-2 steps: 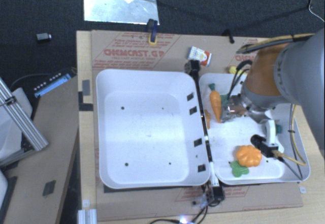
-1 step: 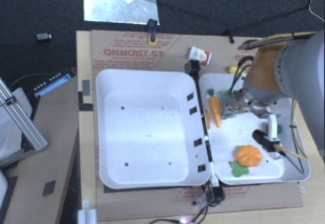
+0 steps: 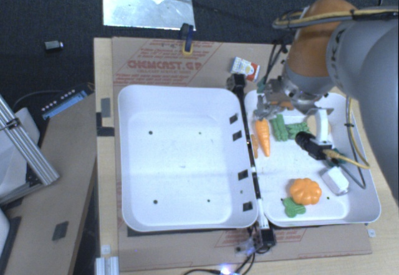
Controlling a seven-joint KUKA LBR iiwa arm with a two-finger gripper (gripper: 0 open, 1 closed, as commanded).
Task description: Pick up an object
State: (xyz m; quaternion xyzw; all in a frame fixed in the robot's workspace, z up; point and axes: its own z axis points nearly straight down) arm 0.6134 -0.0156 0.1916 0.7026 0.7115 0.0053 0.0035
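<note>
Just inside the right bin's (image 3: 369, 206) left wall lies a carrot (image 3: 263, 135), lengthwise, with its thick end toward the far side and its tip pointing near. A green toy (image 3: 282, 128) lies touching it on the right. The end effector (image 3: 267, 105) hangs over the carrot's far end, close above it or touching it; which one is unclear, and whether it is open or closed cannot be told. Nothing can be seen held in it.

The arm (image 3: 368, 49) comes in from the right, its thick grey link high over the bin's far right corner. The orange band (image 3: 318, 43) sits above the wrist, which bends down and leftward toward the bin's far left corner.

Nearer in the same bin a pumpkin (image 3: 305, 191) sits with a green scrap (image 3: 292, 207) touching its near left side, and a white block (image 3: 335, 180) lies just to its right. The left bin (image 3: 124, 100) stands alongside, the two sharing a middle edge. Both rest on a cardboard sheet (image 3: 162, 63) on the tabletop (image 3: 68, 161), and a small box (image 3: 244, 68) sits on the cardboard beyond the bins.
</note>
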